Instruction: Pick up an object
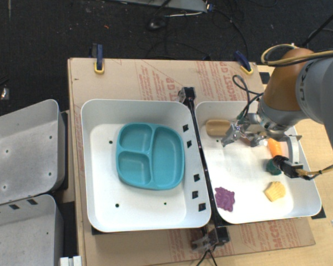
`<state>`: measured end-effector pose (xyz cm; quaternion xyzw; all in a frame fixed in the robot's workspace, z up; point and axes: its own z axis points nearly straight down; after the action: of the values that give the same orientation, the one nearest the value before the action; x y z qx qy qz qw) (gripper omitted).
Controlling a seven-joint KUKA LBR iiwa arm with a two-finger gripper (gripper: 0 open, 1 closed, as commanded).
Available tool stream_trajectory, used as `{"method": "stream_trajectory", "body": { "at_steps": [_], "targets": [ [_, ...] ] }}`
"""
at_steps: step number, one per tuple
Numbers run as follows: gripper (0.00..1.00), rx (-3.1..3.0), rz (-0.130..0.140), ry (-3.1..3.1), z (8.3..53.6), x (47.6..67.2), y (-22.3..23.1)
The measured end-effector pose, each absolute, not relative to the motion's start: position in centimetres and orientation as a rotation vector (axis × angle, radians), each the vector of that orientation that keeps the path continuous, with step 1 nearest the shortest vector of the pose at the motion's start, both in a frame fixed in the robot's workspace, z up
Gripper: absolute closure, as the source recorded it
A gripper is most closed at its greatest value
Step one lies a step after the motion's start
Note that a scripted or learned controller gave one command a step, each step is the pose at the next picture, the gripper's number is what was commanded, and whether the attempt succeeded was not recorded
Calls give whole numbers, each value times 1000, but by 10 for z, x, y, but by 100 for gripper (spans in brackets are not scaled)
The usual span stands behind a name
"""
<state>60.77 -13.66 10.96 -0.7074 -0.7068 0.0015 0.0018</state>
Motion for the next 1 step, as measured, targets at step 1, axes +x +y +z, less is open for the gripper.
{"method": "stream_trajectory", "body": {
  "at_steps": [1],
  "targets": [
    [100,-2224,-1,-2222,124,609,-137]
  ]
}}
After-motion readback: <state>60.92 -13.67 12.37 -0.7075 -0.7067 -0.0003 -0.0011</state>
